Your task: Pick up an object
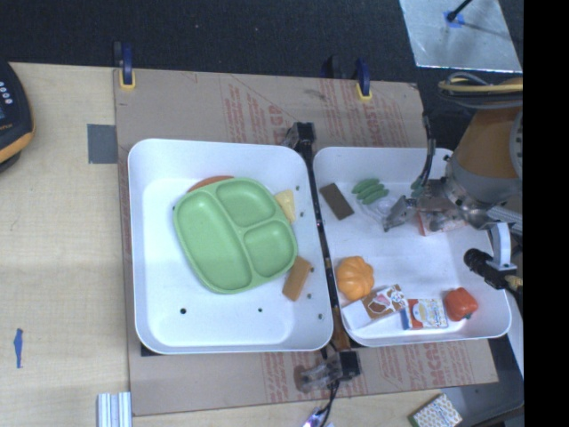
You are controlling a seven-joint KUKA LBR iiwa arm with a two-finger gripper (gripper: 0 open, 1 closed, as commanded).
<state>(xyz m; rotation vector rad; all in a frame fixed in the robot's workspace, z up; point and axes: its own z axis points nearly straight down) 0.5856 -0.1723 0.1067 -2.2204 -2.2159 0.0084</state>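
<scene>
Two white bins sit side by side on the tabletop [62,238]. The left bin [156,318] contains a green divided plate [234,232], tilted, with an orange-red item partly hidden at its upper edge, a pale yellow piece [284,204] touching its right side and a tan block [296,278] just beside its lower right corner. The right bin [427,265] contains a dark brown block [336,200], a green pea pod [369,188], an orange pumpkin [355,277], a small printed carton [404,308] along the near wall and a red tomato [460,302] near the right corner. The arm [484,154] enters from the right, and its end effector [416,212] sits low over the upper part of the right bin, just right of the pea pod. Cannot tell whether it is open, closed or gripping anything.
</scene>
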